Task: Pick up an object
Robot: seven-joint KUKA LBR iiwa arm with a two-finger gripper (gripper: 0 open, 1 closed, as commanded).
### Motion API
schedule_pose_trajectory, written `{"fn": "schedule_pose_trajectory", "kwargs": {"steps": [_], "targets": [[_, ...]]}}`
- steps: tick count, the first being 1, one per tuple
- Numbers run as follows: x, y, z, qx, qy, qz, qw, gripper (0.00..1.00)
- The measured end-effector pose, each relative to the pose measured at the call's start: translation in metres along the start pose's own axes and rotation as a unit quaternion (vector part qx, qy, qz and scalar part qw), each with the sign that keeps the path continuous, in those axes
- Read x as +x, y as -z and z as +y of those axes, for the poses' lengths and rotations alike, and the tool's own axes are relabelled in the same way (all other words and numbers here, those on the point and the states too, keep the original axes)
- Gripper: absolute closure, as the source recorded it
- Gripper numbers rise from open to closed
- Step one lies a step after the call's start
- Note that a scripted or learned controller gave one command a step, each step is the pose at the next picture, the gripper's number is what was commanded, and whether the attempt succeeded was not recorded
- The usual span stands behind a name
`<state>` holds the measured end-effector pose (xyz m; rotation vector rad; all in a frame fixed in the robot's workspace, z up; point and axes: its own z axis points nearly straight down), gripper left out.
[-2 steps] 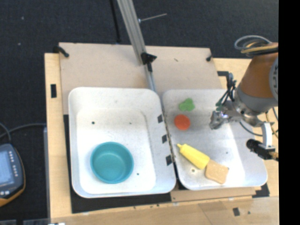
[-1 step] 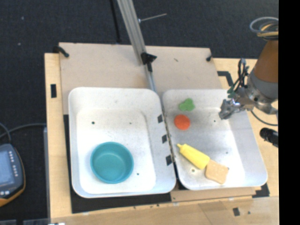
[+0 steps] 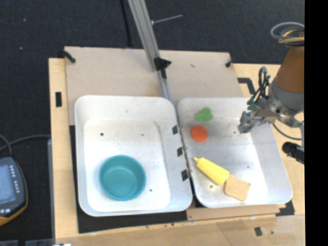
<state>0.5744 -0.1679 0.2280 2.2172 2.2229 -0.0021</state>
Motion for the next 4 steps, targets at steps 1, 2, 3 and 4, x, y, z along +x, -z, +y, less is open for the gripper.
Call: {"fn": "schedule_pose_trajectory", "kwargs": {"steps": [1, 2, 3, 4], "targets": [[0.045, 0.012, 0.007, -0.001, 0.0, 0.001, 1.0, 1.0], [0.093, 0.021, 0.015, -0.001, 0.0, 0.001, 1.0, 1.0], [0.139, 0.027, 0.02, -0.001, 0.002, 0.002, 1.0, 1.0], [0.193, 0.027, 0.03, -0.001, 0.002, 0.002, 1.0, 1.0]]}}
